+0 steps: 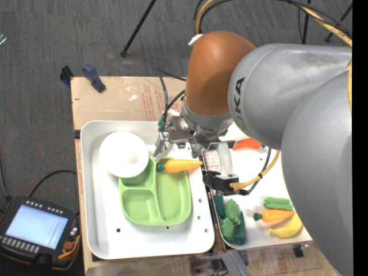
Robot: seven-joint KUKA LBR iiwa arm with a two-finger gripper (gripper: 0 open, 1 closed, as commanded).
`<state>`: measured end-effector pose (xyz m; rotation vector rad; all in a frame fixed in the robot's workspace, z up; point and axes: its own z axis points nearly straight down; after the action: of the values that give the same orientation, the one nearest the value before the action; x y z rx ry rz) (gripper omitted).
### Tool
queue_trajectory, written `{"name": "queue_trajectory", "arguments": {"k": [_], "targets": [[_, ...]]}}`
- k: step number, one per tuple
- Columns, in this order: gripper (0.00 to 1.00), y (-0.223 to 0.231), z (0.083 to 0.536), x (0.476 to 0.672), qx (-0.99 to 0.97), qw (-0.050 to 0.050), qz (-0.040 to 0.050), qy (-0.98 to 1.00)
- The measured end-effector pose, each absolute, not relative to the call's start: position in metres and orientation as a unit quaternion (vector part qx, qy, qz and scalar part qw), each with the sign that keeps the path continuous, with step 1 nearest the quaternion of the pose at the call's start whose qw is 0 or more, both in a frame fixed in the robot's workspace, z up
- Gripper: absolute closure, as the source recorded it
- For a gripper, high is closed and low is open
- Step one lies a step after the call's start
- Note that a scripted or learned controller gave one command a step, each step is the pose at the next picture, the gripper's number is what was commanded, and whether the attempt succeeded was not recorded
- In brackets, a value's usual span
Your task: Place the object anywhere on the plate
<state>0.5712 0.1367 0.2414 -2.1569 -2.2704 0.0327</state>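
Item: toy carrot (179, 165) | hand (172, 144) directly above it, grip state cannot tell | risk: carrot straddles green plate (158, 203) rim, may roll off

The arm (276, 96) hides much of the right bin (259, 243) and is cut off at the right edge. The bowl (123, 153) covers the plate's (155, 203) far-left corner.

white bowl (123, 153) in left bin; banana (287, 228), green toys (232, 219) right bin.
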Motion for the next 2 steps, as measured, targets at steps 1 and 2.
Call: {"name": "queue_trajectory", "arguments": {"k": [1,2], "targets": [[1.00,0.137,0.250,0.571,-0.686,0.005,0.0118,-0.727],[1.00,0.142,0.318,0.518,-0.648,0.000,-0.0002,-0.762]]}}
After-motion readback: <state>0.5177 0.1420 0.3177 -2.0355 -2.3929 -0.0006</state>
